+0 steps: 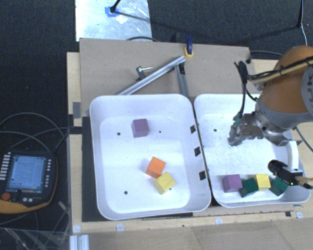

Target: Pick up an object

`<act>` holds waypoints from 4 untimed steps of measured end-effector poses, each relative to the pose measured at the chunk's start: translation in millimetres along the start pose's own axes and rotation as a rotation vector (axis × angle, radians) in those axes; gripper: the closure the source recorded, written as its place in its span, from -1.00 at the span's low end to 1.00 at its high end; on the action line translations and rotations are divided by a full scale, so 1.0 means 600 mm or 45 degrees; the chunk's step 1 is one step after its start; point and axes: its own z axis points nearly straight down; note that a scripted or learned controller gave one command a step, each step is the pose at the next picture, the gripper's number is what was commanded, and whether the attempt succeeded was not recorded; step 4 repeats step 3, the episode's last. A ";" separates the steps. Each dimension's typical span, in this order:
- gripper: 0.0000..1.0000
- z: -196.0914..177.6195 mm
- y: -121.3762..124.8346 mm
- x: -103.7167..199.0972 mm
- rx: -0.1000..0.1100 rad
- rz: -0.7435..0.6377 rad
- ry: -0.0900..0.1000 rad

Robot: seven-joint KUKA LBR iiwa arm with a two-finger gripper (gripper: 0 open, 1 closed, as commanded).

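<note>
While the grey arm's tool (239, 133) hangs over the right shallow white bin (214, 108), its grip state unclear, a purple cube (231, 182) lies near the front wall.

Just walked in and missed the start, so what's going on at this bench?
A grey and orange robot arm reaches over the right bin, its gripper hovering above bare floor with nothing visibly held. Near that bin's front edge sit a purple block, two green blocks and a yellow block. The left bin holds a purple cube, an orange cube and a yellow cube, all untouched.
</note>
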 end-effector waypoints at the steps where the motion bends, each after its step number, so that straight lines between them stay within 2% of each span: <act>1: 1.00 0.003 -0.002 0.102 -0.001 -0.002 0.001; 3: 1.00 0.004 -0.031 0.280 -0.001 -0.002 0.001; 4: 1.00 0.004 -0.031 0.280 -0.001 -0.002 0.001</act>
